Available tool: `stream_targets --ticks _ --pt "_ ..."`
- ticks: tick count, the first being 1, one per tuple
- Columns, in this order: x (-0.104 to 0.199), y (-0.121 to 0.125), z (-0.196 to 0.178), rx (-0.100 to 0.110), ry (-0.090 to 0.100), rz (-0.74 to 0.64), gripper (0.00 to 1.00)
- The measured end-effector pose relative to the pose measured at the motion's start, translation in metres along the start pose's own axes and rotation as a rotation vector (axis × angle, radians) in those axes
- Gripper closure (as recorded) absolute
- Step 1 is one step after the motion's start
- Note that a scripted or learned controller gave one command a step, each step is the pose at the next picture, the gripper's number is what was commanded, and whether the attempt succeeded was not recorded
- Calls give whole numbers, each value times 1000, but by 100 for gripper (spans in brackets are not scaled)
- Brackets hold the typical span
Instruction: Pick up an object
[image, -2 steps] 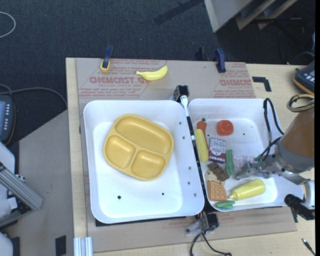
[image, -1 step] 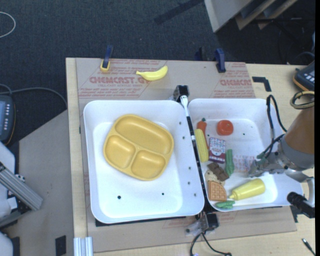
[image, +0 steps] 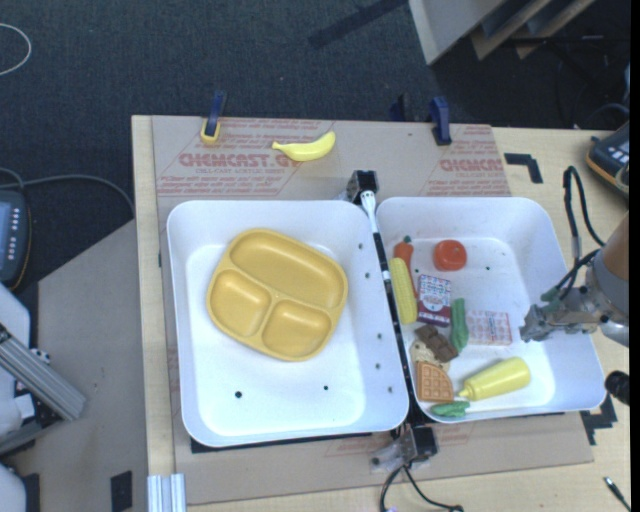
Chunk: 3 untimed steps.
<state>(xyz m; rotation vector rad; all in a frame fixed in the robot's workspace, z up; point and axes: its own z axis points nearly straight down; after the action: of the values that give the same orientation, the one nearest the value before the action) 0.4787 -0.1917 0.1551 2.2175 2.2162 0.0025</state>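
Toy food (image: 440, 330) crowds the right bin (image: 540, 225); gripper (image: 545, 322) blurred, its grip state unreadable.

I see a divided tray (image: 277, 293) in the left bin (image: 190, 330), toy foods in the right bin (image: 530, 225), and a banana (image: 306, 148) behind them on the tabletop (image: 160, 160).

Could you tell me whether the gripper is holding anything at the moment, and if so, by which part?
Nothing is held. The gripper hangs over a bare patch at the right side of the right bin, apart from the card and the yellow bottle.
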Motion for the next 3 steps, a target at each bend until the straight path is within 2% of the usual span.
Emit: stream_targets --ticks 2,3 --pt "0 3 -72 0 1 -1 100" --pt "38 52 -68 1 2 -6 100"
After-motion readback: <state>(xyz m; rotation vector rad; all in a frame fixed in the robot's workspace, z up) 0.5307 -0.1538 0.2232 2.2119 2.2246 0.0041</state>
